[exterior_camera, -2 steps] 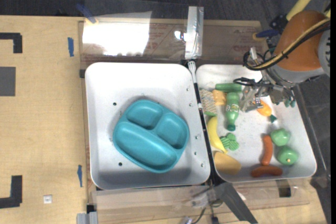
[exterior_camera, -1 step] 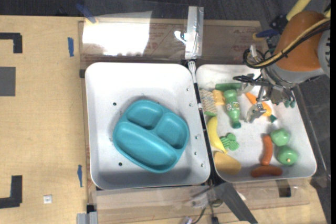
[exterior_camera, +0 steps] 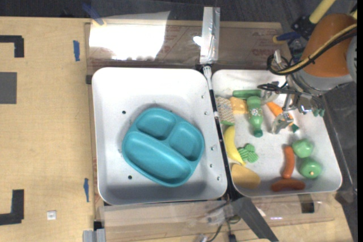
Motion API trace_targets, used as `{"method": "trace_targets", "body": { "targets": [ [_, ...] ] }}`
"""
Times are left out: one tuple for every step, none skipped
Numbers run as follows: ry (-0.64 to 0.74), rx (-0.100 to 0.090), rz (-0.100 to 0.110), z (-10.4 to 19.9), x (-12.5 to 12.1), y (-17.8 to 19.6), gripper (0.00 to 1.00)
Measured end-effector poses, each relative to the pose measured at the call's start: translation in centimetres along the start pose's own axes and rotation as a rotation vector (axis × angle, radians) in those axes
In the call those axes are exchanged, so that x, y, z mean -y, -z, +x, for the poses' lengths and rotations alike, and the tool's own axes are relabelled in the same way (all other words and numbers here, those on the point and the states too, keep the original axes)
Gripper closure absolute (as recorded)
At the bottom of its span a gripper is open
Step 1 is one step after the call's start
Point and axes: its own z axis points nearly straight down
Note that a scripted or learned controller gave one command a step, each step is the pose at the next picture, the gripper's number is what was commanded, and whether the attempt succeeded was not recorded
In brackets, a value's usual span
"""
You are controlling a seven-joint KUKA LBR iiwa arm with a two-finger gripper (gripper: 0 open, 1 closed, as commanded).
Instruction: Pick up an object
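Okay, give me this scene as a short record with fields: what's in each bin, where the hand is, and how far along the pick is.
left bin: a teal divided plate, lying flat
right bin: toy food, among it a banana, a green bottle, two green apples, an orange carrot and a red sausage
arm: reaching in from the right, over the right bin's far corner
hand: low over the right bin, near the bottle
grip: cannot tell
pick: nothing visibly held yet
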Motion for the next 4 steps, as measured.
{"method": "trace_targets", "body": {
  "targets": [
    [-0.074, 0.003, 0.008, -0.7, -5.2, 0.2, 0.00],
    [-0.009, 0.001, 0.002, 5.3, -4.7, 0.2, 0.00],
    [0.064, 0.005, 0.002, 2.1, -8.4, 0.2, 0.00],
    [0.462, 0.004, -0.001, -0.6, -6.2, 0.1, 0.00]
  ]
}}
